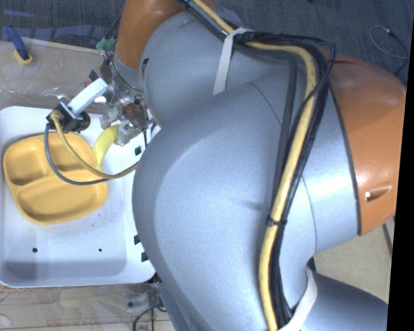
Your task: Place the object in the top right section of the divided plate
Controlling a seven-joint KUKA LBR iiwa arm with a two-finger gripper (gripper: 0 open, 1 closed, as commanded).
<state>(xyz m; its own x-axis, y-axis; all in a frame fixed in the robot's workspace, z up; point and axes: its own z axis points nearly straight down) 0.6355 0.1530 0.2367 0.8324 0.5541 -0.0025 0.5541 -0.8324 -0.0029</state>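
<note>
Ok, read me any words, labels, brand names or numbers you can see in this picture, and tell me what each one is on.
No readable text.
Arm: plain grey and orange, no lettering seen.
Yellow divided plate: no print.
White bin: only a few dark specks, not writing.
Yellow object by the gripper: no label seen.

Grey arm [261, 202] above white bin [54, 263]; tool [121, 121] by yellow object [105, 145], beside yellow divided plate [51, 180].

One divided plate [51, 180], one yellow object [105, 145], one white bin [54, 267] visible.
</note>
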